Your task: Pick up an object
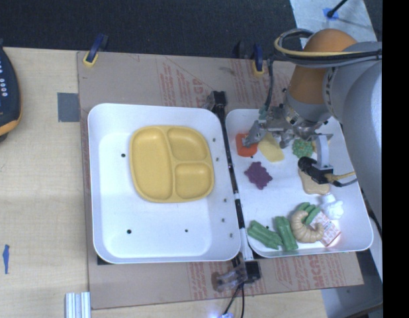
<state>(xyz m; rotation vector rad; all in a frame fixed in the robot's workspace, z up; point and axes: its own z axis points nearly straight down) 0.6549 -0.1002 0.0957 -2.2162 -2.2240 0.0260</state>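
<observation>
two white bins side by side on the counter (39, 197). right bin (278, 201), near end: green sticks (272, 233), tan ring (302, 222), small packet (329, 232), white lump (334, 209). mid: purple piece (258, 175); level with it, left bin (158, 237) holds a yellow divided plate (171, 163). far end of right bin: yellow lump (271, 151), orange piece (246, 144) just beside it, green floret (302, 147). arm (323, 65) in from the right, jaws low over the yellow lump. released or clenched: can't tell.
</observation>
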